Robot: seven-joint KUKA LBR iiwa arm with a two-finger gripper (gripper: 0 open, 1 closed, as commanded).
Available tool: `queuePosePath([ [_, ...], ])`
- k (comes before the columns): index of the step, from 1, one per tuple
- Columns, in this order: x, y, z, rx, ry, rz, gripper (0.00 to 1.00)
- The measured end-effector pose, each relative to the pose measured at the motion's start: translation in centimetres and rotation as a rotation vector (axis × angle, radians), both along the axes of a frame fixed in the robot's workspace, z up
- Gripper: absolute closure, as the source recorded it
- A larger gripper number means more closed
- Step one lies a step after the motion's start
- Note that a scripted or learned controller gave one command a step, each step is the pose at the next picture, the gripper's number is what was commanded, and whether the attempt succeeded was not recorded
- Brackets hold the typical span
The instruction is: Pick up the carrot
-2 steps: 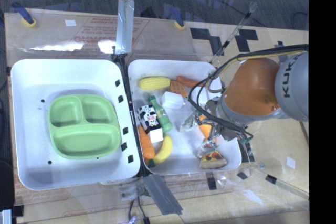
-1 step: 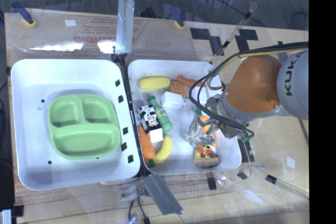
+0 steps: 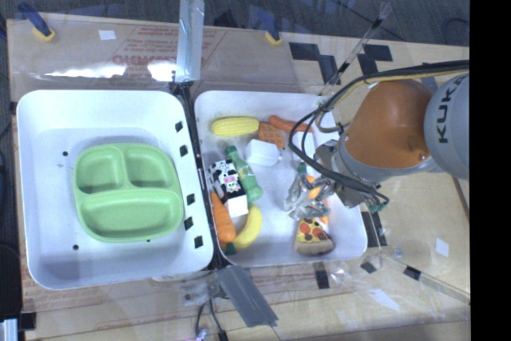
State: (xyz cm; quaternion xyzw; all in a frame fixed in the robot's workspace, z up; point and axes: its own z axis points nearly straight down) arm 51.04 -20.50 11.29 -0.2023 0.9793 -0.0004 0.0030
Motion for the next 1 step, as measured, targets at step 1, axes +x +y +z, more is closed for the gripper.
queuePosePath([
  [1,-0.96,0.13,3.51,0.000,0.002,-0.385,1.00],
])
